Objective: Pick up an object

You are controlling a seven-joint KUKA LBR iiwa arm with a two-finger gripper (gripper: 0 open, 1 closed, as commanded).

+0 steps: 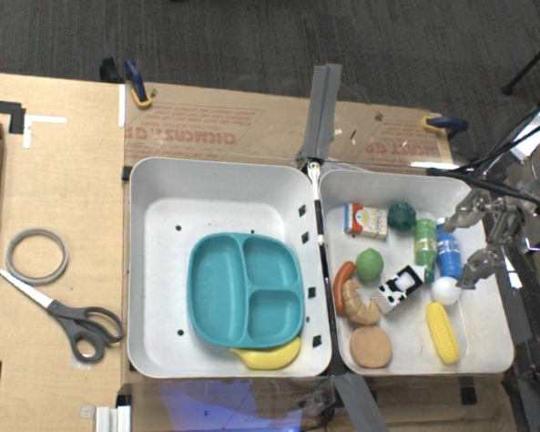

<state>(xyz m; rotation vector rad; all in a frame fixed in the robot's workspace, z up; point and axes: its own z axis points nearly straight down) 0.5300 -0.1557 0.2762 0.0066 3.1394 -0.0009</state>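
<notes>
At the right bin's (496, 361) far right edge, the pincer (477, 241), partly cut off, hangs with fingers spread and nothing between them, just beside the blue-capped bottle (448, 255) and white egg (444, 289), while a banana (271, 355) hides mostly under the teal plate (245, 289).

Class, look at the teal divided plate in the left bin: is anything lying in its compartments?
Empty. The teal plate shows three bare compartments; the banana lies beside its lower edge, partly tucked beneath.

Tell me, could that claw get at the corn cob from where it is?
Probably yes. The gripper hangs over the right bin's right side, and the corn cob lies uncovered just below it, with nothing on top.
</notes>
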